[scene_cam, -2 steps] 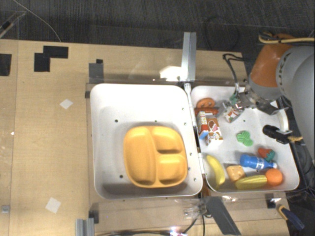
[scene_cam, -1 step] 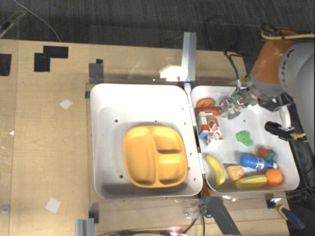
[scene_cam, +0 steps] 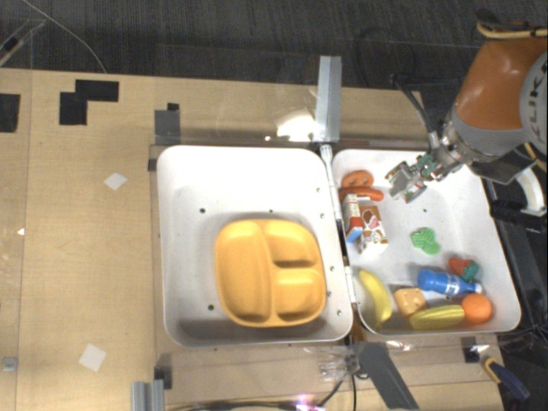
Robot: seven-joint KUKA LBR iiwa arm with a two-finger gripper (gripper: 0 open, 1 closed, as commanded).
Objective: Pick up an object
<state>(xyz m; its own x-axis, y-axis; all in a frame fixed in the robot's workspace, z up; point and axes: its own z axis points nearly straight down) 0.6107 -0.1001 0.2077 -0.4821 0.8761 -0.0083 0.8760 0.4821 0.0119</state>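
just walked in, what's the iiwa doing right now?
Pick attempt in progress. The gripper hangs over the upper part of the right bin, close to the hot dog, with nothing between its fingers. The milk carton, green toy, banana, blue bottle and orange lie untouched. The left bin holds a yellow divided tray.

The grey arm with its orange band [scene_cam: 501, 84] is cut off by the right edge. At its small metal two-finger hand [scene_cam: 411, 181] the fingers are too small to read. The print on the white and red carton [scene_cam: 365, 222] is too fine to make out.
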